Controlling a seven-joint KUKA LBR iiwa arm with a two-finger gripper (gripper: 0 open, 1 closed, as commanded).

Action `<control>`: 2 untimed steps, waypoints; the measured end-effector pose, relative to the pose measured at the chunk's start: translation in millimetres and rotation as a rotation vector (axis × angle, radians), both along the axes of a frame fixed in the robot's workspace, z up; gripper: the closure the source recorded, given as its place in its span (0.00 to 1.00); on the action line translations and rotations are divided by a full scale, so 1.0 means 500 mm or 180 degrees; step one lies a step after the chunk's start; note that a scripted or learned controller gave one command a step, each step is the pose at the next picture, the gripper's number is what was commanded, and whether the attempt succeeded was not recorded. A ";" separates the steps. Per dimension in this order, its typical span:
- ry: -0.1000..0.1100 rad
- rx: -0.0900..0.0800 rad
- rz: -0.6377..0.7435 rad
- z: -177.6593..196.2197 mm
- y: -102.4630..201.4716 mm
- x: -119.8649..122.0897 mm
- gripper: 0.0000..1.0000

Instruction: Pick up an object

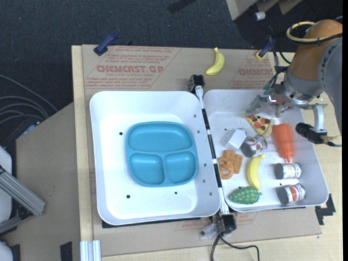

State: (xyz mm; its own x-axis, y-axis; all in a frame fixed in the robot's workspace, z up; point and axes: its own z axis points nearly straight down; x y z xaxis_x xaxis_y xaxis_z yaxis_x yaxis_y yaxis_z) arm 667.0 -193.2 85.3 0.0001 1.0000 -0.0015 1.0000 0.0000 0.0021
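The grey arm point(318, 53) reached in from the right edge of the view, its orange band uppermost near the top corner and the wrist angled down and leftward over the back right part of the right bin point(321, 170). The gripper point(265, 106) hung low at the end of that wrist, just above the upper end of the pizza slice point(260, 124), and whether it was clenched, released or grasping anything could not be told from this slanted view. No object could be seen lifted clear of the bin floor. The pizza slice lay near the back of the right bin, with an orange bottle point(284, 141) just beside it to the right. Nearer the bin's middle sat a grey block point(236, 139) touching a small dark can point(255, 144), and a waffle piece point(230, 163) lay by the divider between the bins. A yellow banana point(254, 171) rested in front of the can, a green bunch of grapes point(244, 195) lay at the front edge, and two small cans point(289, 182) lay on their sides at the front right. The left bin point(109, 145) held a blue divided plate point(161, 153) in its middle. A second banana point(216, 63) lay outside the bins on the brown board behind them
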 end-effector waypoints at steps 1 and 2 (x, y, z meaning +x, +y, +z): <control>0.0011 0.0006 0.0004 -0.001 0.037 -0.001 0.00; 0.0005 0.0004 0.0000 -0.001 0.024 -0.001 0.00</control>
